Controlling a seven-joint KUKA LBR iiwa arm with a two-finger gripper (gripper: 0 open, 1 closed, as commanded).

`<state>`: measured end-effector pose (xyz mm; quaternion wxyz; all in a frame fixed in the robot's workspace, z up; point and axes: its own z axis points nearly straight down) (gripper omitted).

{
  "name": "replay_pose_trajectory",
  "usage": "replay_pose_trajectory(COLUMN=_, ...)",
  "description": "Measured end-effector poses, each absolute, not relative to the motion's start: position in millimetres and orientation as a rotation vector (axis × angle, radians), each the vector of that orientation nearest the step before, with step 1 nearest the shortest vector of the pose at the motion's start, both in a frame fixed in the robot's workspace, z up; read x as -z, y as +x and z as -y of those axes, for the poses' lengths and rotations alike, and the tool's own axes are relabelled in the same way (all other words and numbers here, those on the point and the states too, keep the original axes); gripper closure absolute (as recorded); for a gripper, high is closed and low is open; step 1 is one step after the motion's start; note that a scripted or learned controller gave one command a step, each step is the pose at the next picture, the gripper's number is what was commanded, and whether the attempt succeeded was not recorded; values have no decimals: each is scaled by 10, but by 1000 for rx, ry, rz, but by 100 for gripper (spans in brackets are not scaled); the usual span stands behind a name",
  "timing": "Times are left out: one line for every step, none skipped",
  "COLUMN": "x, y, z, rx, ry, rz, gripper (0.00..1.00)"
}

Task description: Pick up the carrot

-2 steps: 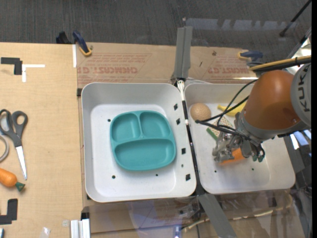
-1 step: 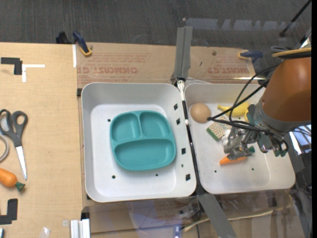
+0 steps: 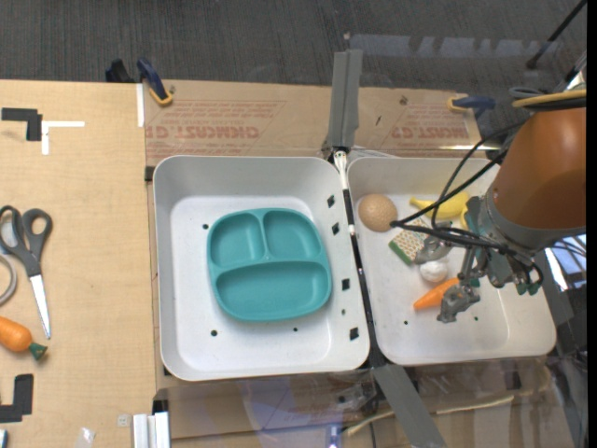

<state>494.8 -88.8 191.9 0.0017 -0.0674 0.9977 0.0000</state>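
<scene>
Gripper low over the carrot in the right bin

Gripper (image 3: 459, 299) sits low in the right bin (image 3: 522, 343), toward its front edge, with the grey finger assembly at the right-hand end of the carrot (image 3: 433, 296). From this slant the metal parts and cables overlap, so I cannot tell how wide it stands or whether it has closed; nothing shows the carrot caught in it, only lying just beside or touching it. The carrot lies flat on the bin floor, its orange body pointing toward the bin's left wall, which suggests it is not yet lifted. That placement reads as an approach or a grasp attempt, judged from the pose alone.

Just behind the carrot, nearer the middle of the bin, sit a small white object (image 3: 434, 271) and a green speckled piece (image 3: 408, 245), close enough to crowd the approach. A tan egg-like ball (image 3: 377, 212) rests near the back left corner, and a yellow item (image 3: 446, 207) lies toward the back edge, partly under the cables. The arm (image 3: 546, 171) looms over the bin's right side.

In the left bin (image 3: 177, 250) a teal divided plate (image 3: 270, 263) lies at the centre. On the wooden bench (image 3: 75, 203), near its left edge, lie scissors (image 3: 30, 259) and a second carrot (image 3: 16, 336), well apart from both bins.
</scene>
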Motion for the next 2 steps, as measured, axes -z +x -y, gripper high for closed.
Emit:
replay_pose_trajectory(x=-920, y=5360, z=1065, rx=-1, ry=-177, rz=-3134, gripper=0)
replay_pose_trajectory(x=-1021, y=5376, z=1059, rx=0, ry=-180, rz=-3130, gripper=100)
